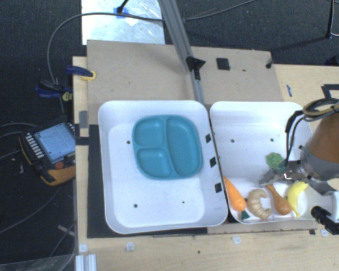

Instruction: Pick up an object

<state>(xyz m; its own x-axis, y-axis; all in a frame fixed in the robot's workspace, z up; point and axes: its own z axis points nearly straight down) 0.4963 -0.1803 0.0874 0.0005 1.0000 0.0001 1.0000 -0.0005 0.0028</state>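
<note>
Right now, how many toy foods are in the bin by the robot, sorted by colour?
Orange: 2, the pointed orange plastic carrot and the orange-brown drumstick-shaped toy
Green: 1, the small green broccoli-like toy
Yellow: 1, the curved yellow plastic banana
Tan: 1, the curled tan croissant-like toy
Total: 5, all in the right white bin

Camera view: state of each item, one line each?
blue divided plate: flat in left bin, nothing on it
carrot: lying in right bin, near front-left corner
croissant: lying beside carrot
broccoli: loose, mid-bin
banana: lying by the gripper
gripper: low over right bin, grasp unclear
</note>
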